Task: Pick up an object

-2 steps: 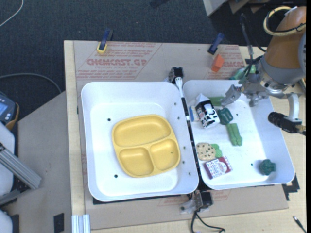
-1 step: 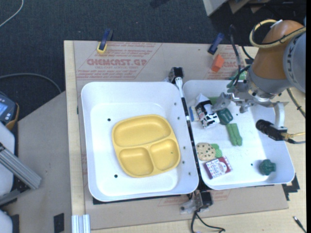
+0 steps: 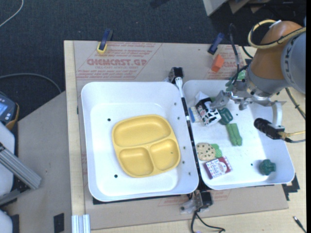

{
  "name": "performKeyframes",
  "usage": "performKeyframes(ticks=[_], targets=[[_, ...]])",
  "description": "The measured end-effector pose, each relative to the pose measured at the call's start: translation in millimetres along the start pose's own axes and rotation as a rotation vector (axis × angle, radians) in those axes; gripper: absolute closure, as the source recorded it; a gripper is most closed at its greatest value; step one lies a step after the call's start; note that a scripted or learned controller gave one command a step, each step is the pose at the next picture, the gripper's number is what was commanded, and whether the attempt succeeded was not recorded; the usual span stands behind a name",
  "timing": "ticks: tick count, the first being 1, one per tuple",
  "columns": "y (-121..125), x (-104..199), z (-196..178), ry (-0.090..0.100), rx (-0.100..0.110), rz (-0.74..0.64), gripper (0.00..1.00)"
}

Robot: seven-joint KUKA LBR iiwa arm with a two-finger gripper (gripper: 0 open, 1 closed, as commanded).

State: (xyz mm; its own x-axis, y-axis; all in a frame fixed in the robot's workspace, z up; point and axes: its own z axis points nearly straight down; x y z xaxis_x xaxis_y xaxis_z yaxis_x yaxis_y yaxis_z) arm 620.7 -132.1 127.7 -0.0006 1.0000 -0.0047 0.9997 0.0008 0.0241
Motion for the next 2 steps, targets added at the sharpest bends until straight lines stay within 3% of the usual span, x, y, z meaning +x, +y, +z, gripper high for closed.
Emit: performKeyframes(ticks=[1,2], targets=[[1.0,0.3,-8.6,0.001,-0.003,0.001,1.00],[-2.4,-2.7,-54.3,0.002,0.018,0.000,1.00]])
